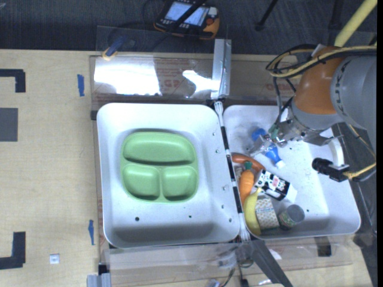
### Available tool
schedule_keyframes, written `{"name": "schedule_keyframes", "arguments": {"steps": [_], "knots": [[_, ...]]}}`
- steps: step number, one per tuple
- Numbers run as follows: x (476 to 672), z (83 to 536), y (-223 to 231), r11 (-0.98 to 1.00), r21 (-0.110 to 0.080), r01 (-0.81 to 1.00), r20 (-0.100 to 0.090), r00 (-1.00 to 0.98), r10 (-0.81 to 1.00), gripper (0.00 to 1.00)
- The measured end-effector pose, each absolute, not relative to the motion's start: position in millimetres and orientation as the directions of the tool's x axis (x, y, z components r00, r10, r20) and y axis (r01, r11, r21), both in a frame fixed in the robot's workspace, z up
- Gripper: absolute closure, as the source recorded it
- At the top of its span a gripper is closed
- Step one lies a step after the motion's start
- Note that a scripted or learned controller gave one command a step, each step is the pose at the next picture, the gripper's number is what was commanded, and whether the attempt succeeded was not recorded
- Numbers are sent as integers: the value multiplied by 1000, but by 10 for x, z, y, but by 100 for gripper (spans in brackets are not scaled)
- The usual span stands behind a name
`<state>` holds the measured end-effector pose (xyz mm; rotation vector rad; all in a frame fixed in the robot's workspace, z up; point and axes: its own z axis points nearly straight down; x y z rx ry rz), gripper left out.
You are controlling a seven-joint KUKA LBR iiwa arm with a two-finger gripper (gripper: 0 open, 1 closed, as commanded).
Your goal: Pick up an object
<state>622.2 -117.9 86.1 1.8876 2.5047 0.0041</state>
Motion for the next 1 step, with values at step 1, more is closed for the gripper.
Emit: {"name": "schedule_keyframes", "arguments": {"steps": [1], "knots": [[6240,983,-1186,274,12,962,-6,-274,962,100]]}}
